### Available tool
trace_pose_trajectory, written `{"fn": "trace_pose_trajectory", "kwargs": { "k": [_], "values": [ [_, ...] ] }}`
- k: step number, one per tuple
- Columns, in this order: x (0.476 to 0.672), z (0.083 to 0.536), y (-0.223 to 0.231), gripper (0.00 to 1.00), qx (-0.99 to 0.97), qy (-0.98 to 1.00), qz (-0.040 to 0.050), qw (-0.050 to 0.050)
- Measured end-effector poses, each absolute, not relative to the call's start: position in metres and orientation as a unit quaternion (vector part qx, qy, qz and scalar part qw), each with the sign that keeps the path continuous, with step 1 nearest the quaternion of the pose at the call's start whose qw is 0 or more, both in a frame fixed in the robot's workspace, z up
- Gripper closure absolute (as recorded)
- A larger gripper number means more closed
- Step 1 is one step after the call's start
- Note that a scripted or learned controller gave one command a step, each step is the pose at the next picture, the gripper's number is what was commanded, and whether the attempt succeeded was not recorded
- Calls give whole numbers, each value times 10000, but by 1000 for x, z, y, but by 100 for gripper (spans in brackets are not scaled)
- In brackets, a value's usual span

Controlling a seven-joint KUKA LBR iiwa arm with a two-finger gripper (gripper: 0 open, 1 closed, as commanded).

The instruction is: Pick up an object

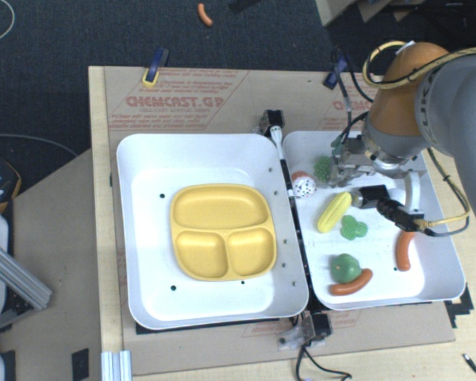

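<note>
Crowding gripper (351, 167): corn (333, 211), broccoli (352, 228), white ball (304, 186); grip state apparently indiscernible.

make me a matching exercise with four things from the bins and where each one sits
Things:
1. yellow divided tray
2. corn cob
3. white dotted ball
4. green pepper

Places:
A. right bin, by the divider wall
B. middle of the left bin
C. right bin, touching a sausage near the front edge
D. right bin, just below the claw

Pairs: 1-B, 2-D, 3-A, 4-C
</note>
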State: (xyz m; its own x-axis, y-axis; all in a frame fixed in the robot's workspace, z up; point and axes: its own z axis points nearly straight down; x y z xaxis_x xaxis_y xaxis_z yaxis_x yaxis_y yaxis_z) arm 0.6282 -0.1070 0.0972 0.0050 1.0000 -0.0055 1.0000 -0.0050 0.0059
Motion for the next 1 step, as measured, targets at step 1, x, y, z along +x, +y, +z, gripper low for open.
{"fn": "trace_pose_trajectory", "kwargs": {
  "k": [1],
  "values": [
    [636, 145, -113, 100, 7072, 7070, 16, 28]
  ]
}}
